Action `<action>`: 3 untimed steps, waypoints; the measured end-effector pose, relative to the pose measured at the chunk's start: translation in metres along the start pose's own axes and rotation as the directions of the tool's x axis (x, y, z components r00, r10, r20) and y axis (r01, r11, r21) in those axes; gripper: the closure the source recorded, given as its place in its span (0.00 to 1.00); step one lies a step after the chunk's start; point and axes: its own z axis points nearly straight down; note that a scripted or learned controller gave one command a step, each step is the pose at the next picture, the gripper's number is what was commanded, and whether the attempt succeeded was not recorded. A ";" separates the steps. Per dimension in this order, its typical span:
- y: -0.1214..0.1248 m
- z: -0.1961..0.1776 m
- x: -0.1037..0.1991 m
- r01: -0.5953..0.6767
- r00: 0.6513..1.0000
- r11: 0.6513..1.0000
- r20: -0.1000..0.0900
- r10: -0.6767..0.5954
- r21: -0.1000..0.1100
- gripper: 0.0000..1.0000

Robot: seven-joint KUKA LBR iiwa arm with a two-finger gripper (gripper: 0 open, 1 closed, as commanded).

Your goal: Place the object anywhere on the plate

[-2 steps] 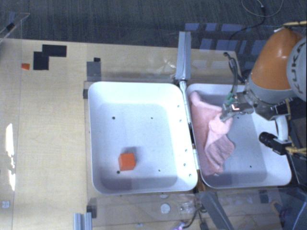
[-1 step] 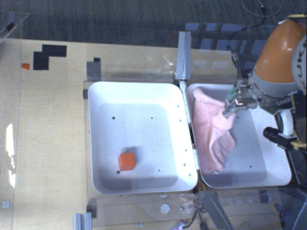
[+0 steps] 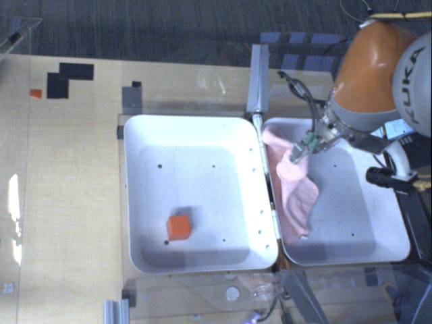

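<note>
A small orange cube point(image 3: 179, 227) lies in the left bin point(image 3: 155, 140), near its front left part. A pale pink, floppy-looking piece point(image 3: 295, 189) lies along the left wall of the right bin point(image 3: 364, 241), running from the back corner toward the front. My gripper point(image 3: 299, 154) hangs over the upper part of this pink piece, at or just above its surface. The grey arm with its orange band point(image 3: 368, 63) reaches in from the back right. The cube sits far to the gripper's left, in the other bin.
A metal divider rail point(image 3: 257, 79) runs between the two bins at the back. Black cables point(image 3: 304, 93) loop off the wrist. Black markers point(image 3: 67, 78) and a tiny orange square point(image 3: 36, 94) sit on the wooden bench at the far left.
</note>
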 end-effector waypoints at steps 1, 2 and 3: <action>0.027 -0.007 0.050 0.393 0.920 0.920 0.001 -0.393 -0.002 1.00; 0.050 0.006 0.102 0.719 0.695 0.695 0.000 -0.719 -0.003 1.00; 0.075 0.007 0.147 0.851 0.526 0.526 0.002 -0.851 -0.004 1.00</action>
